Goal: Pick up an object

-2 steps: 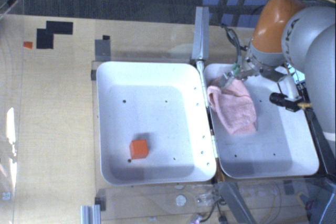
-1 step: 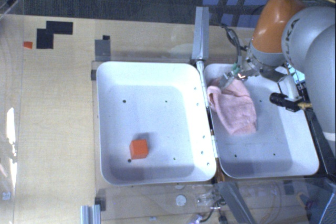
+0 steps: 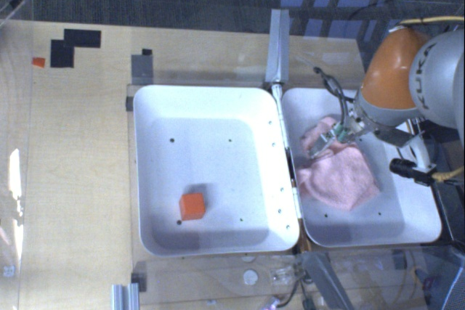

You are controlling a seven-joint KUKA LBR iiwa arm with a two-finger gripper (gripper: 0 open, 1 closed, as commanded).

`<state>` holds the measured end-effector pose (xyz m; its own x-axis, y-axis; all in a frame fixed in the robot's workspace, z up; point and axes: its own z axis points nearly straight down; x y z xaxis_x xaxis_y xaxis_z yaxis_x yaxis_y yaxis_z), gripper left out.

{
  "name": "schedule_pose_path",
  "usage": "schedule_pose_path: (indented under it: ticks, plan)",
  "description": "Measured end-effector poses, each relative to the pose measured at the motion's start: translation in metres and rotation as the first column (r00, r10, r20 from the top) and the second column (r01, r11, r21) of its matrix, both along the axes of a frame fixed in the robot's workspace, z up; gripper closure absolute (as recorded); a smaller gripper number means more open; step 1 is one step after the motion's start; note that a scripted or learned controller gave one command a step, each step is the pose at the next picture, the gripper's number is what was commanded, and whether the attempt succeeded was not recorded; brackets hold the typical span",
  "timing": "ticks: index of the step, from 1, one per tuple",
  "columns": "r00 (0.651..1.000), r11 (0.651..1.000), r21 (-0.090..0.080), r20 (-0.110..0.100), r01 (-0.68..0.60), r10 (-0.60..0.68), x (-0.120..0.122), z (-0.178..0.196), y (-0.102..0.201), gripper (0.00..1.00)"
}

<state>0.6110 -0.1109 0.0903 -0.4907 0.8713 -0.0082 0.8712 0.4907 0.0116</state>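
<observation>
A pink cloth lies crumpled in the right bin, towards its left half. My gripper is down at the cloth's upper edge, where the fabric bunches up around its tip. The grey arm with the orange band reaches in from the right above that bin. A small orange cube sits alone in the left bin, near its front left corner and far from the gripper.
A metal post rises at the back between the two bins. Black blocks and a small orange tag lie on the wooden bench at the far left. A black cable loops over the right bin's back edge.
</observation>
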Motion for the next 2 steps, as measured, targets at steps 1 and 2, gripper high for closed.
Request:
schedule_pose_path:
  ticks: [1,2]
  plan:
    - [0.988,0.988,0.002,-0.003,0.151,-0.151,-0.011,0.074,0.015,0.00]
    - [0.976,0.976,0.003,-0.004,0.219,-0.219,-0.025,0.007,0.020,0.00]
